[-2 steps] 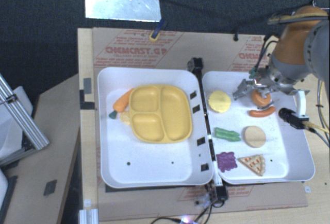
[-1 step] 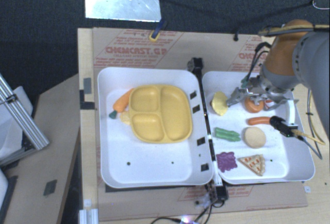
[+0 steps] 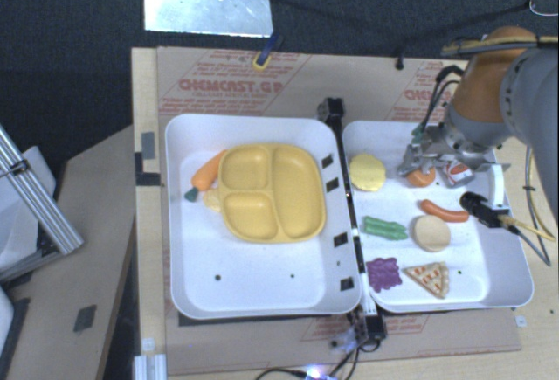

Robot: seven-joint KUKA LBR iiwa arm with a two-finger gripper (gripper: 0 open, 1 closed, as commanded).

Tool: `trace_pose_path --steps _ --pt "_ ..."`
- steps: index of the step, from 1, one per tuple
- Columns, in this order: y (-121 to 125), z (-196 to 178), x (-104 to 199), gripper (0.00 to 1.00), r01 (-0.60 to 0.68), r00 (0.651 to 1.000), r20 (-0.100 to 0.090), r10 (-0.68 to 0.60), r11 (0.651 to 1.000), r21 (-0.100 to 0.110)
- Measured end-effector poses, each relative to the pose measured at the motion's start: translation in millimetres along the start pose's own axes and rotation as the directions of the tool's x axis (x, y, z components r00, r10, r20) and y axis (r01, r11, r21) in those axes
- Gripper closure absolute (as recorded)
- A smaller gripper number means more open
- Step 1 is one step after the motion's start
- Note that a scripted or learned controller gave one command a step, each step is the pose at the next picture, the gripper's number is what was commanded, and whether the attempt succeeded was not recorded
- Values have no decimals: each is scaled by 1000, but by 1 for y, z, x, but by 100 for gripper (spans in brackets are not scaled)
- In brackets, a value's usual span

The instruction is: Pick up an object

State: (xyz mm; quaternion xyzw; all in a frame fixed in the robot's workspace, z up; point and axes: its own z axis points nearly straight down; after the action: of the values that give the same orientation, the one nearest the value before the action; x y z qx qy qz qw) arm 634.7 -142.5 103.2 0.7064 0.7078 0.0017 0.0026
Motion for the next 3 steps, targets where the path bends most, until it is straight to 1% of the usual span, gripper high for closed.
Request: trace_pose_path --steps 1,2,3 --pt "8 -62 -5 100 2 1000 0 -2 1000 -2" --pt "10 -117 -5 100 2 1000 0 -2 1000 -2" --pt "2 -112 40 100 6 1000 -2 -6 1000 5"
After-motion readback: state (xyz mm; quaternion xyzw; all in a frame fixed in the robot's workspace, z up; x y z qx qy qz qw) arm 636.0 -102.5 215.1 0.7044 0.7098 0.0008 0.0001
